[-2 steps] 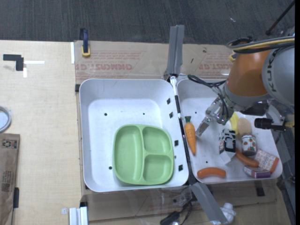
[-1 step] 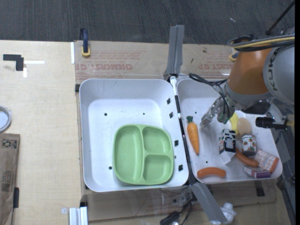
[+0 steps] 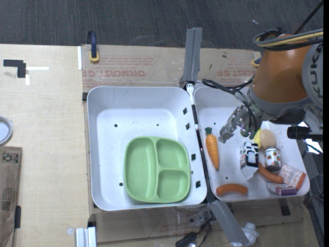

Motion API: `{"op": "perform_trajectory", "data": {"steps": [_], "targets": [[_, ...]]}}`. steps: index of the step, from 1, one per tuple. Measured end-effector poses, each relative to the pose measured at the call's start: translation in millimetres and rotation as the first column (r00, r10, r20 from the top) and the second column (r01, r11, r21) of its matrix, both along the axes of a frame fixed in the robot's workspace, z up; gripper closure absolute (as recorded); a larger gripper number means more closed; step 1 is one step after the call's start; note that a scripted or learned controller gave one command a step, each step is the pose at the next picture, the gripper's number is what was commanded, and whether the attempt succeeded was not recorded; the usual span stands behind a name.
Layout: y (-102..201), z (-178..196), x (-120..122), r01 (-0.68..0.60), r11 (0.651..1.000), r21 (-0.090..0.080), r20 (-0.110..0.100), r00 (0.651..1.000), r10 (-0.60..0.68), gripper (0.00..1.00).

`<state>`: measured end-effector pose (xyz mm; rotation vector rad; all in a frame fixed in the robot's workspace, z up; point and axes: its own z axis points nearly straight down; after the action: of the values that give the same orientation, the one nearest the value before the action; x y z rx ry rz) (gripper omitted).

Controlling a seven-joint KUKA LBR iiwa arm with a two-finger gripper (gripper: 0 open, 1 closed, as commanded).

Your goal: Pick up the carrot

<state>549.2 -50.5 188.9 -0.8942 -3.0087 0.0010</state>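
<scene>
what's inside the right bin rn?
In the right bin: carrot by the left wall, sausage near the front, and a pile of small packaged items at right. The arm covers the bin's back right corner.

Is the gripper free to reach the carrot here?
Probably yes. The carrot lies alone near the right bin's left wall, nothing on top, with the gripper just to its right.

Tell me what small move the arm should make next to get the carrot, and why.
Probably shift the hand a little toward the left bin and down. It hangs beside the carrot, which lies along the right bin's left wall, untouched, with bare floor between them.
</scene>
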Motion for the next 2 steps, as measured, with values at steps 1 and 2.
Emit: {"op": "perform_trajectory", "data": {"steps": [1, 2], "targets": [[21.0, 14.9, -70.5, 0.138, 0.990, -0.001, -0.003, 0.990, -0.138, 1.00], [20.8, 14.9, -70.5, 0.139, 0.990, -0.001, -0.002, 0.990, -0.139, 0.00]]}}
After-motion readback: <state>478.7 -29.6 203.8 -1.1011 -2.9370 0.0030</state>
